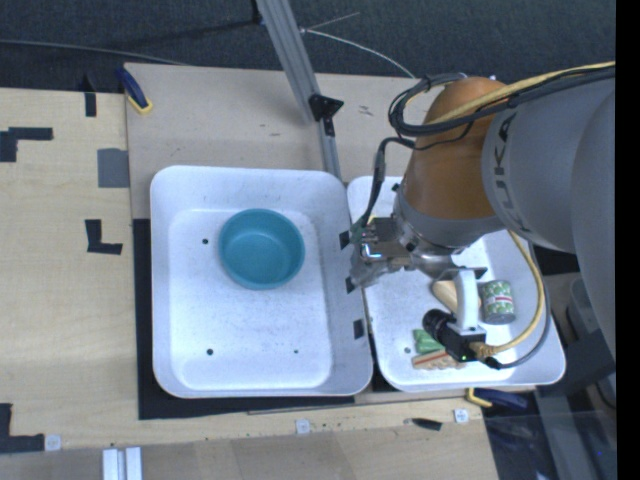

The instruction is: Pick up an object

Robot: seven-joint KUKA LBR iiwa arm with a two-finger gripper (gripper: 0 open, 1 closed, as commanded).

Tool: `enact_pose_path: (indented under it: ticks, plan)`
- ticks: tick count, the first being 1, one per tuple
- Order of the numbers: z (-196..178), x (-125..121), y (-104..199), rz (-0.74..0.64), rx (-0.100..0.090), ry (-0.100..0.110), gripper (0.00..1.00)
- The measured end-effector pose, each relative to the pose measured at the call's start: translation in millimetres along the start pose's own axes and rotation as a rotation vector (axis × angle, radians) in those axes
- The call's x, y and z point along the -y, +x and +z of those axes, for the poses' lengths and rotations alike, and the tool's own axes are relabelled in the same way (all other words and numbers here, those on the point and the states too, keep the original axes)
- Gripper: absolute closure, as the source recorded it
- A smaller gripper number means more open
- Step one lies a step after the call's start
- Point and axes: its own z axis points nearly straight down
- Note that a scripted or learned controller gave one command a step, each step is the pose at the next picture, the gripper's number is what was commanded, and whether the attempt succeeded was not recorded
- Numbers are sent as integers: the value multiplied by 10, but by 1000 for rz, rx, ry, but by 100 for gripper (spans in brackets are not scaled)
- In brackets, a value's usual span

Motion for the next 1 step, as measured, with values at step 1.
enact_pose_path:
  ticks: [1]
  plan:
    - [-63, 36, 591, -2, 0, -2, 100]
